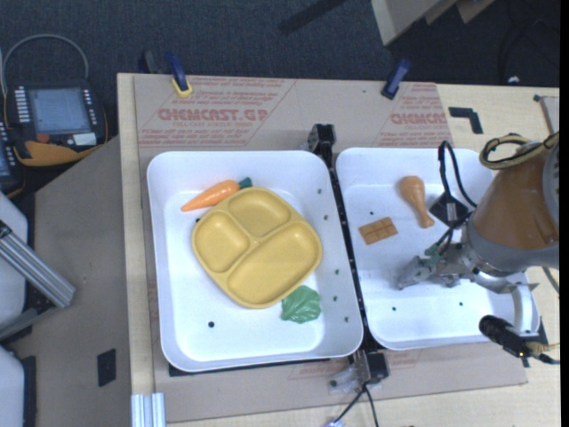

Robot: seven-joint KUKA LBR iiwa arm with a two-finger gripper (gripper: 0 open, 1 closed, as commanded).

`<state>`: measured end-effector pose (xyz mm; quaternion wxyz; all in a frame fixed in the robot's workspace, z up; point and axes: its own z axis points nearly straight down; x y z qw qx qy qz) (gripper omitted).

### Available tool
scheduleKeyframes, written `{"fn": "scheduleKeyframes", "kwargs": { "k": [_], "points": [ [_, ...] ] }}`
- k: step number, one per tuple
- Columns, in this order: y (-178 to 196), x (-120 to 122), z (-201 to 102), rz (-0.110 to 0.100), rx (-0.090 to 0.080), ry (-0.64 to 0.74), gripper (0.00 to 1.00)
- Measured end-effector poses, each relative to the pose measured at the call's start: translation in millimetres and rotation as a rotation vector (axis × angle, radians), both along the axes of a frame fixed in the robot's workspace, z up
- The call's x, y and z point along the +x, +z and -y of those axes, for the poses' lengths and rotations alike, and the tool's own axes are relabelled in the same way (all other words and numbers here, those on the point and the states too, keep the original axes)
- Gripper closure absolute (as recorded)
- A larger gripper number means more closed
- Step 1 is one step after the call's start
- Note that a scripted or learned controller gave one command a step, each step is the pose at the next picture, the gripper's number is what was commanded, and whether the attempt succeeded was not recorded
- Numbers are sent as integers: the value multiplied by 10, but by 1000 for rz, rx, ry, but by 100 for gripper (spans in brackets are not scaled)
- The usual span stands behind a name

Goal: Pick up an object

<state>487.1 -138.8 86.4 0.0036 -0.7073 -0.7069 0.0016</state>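
Two shallow white bins sit side by side on the table [133, 238], which is covered with printed brown cardboard. The left bin [169, 265] holds a yellow divided plate [256, 247] with three compartments, lying near the bin's middle. An orange toy carrot [210, 195] lies at the plate's upper left edge, touching or just beside its rim, with its green end pointing right. A green leafy piece [301, 305], like toy lettuce, lies at the plate's lower right edge, partly tucked against the rim.

The right bin [391, 323] holds a tan toy drumstick [415, 198] in its upper middle, its thick end toward the top and its thin end pointing down and right. A small flat brown cracker [378, 231], rectangular and grid-marked, lies below and to the left of the drumstick, well apart from it.

The grey arm with its orange band [520, 216] reaches in from the right over the right bin. The hand [418, 274] is low in the bin, its grey tip pointing left, near the bin floor. Whether its tips are apart or together cannot be told from this slant, and nothing is seen between them. The cracker lies up and to the left of the hand, near but apart from it; the drumstick lies above the hand, also apart. A black cable [447, 181] loops along the arm above the wrist.
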Motion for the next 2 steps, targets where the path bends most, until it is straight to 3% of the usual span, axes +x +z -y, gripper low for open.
{"fn": "scheduleKeyframes", "kwargs": {
  "k": [1, 2],
  "points": [
    [136, 15, 4, 8, -3, 0, 100],
    [657, -74, 3, 13, -5, 1, 100]
  ]
}}
